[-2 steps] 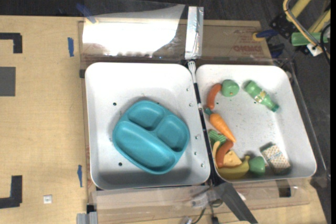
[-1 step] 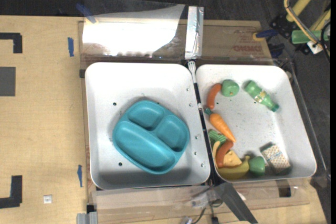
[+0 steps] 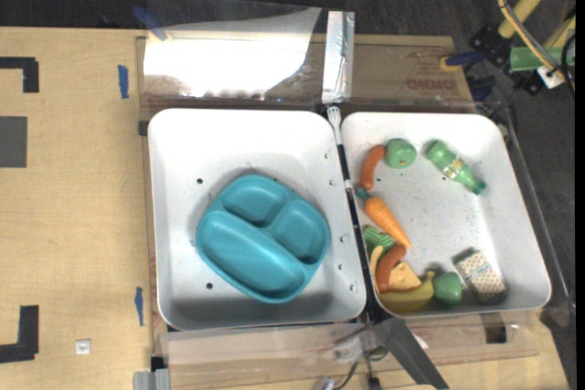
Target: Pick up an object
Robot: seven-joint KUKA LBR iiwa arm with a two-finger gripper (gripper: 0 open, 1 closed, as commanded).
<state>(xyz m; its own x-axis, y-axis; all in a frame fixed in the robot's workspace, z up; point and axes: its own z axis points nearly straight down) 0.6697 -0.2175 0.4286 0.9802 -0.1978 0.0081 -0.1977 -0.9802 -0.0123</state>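
I see a teal divided plate mid left bin; a carrot and banana (crowded together) hug the right bin's left wall.

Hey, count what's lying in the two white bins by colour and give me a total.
Teal: 1, the divided plate
Orange: 3, curved piece, carrot, wedge
Green: 4, round piece, bottle, ball, small piece
Yellow: 1, banana
Tan: 1, patterned block
Total: 10
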